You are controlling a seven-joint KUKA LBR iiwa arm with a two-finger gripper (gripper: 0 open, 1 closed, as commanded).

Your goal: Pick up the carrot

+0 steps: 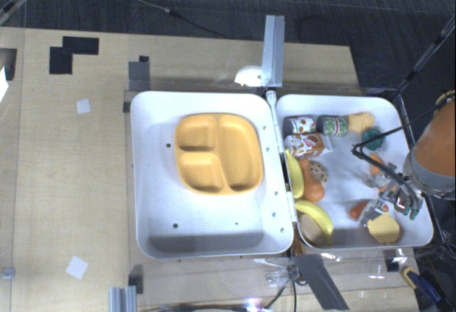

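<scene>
The carrot (358, 210) shows as a small orange piece low in the right bin (335, 105), near its front right. My gripper (383, 205) is down inside this bin, just right of the carrot and very close to it; I cannot tell if they touch. The grey arm with its orange band (434, 150) comes in from the right edge. A black cable crosses the bin above the gripper and hides part of what lies there.
In the right bin lie two small cans (317, 125), a printed packet (308, 144), two bananas (315, 216), an orange fruit (312, 191), a teal item (373, 136) and a yellow wedge (384, 229). The left bin (153, 232) holds a yellow divided plate (217, 152).
</scene>
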